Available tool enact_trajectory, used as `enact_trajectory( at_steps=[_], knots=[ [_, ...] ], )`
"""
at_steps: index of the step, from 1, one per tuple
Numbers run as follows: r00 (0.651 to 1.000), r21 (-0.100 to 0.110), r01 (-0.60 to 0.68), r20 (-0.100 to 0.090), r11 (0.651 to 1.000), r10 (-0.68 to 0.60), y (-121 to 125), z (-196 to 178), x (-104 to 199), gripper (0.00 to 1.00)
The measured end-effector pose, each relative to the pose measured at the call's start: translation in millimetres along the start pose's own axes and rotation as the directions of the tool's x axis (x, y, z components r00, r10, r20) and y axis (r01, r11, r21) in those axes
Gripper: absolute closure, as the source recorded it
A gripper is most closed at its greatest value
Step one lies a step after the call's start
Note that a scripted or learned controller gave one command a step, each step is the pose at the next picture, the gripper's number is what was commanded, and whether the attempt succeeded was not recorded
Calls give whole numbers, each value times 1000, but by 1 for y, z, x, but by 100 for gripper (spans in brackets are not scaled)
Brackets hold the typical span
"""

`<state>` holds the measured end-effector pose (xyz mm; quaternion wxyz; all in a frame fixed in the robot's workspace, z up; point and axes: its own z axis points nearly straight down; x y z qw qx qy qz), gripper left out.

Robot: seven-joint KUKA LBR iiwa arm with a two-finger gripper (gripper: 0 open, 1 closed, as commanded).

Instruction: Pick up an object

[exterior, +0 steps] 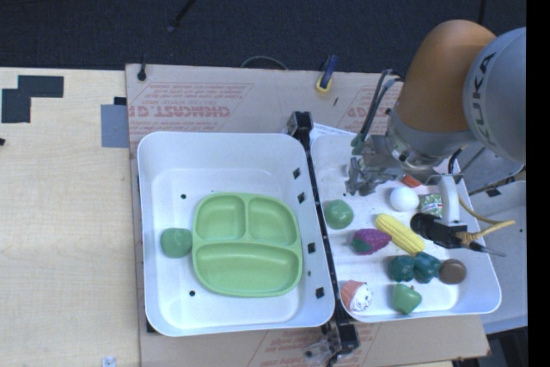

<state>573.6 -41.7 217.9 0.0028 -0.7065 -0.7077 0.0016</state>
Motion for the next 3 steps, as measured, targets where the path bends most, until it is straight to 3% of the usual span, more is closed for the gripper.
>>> enact_trajectory(
  at_steps=[1,3],
  knots=[
    [1000,0,1,0,1000,-1,-26,4,37,100],
    [1000,0,4,0,1000,-4,-73,-13,139,100]
  ],
)
